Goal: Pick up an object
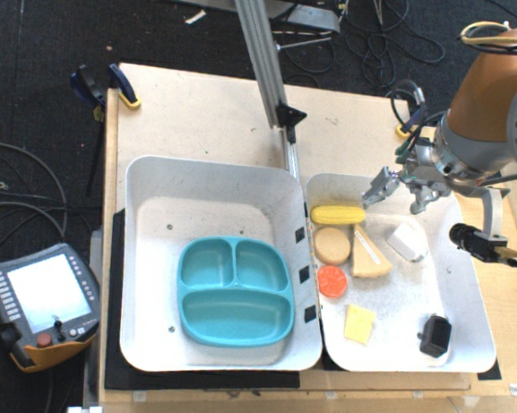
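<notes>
Wooden tabletop carrying two white bins side by side. Left bin, far left of hand, holding teal divided tray. Right bin, under hand, packed with pick targets: yellow corn down-left, white block just below, black piece far below. Hand hovering above bin's far edge, fingers apart, nothing between, likely lining up for descent.

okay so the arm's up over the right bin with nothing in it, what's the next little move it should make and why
Probably lower straight down toward the white block. The gripper hovers open above the right bin's far end, nothing between its fingers, and that block lies almost directly beneath it, a little apart from the cheese wedge and the corn cob, so it looks like the nearest uncrowded pick.
</notes>
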`<action>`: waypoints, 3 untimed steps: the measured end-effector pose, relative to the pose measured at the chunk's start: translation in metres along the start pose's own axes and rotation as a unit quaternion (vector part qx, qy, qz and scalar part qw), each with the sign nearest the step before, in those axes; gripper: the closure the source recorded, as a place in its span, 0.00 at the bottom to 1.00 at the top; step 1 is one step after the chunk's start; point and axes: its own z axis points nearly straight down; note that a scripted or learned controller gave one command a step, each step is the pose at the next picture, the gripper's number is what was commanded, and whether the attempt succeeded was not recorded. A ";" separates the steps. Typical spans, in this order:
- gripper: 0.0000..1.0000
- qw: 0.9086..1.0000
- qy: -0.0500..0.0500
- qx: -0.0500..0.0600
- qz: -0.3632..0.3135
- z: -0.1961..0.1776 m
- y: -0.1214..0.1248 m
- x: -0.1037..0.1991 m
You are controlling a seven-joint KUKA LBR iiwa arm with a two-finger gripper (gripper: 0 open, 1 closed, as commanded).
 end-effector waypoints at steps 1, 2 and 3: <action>0.00 1.000 0.000 -0.001 0.000 0.000 0.000 0.000; 0.00 1.000 -0.001 0.002 0.001 0.044 -0.001 -0.003; 0.00 1.000 0.000 0.003 0.001 0.101 -0.010 0.003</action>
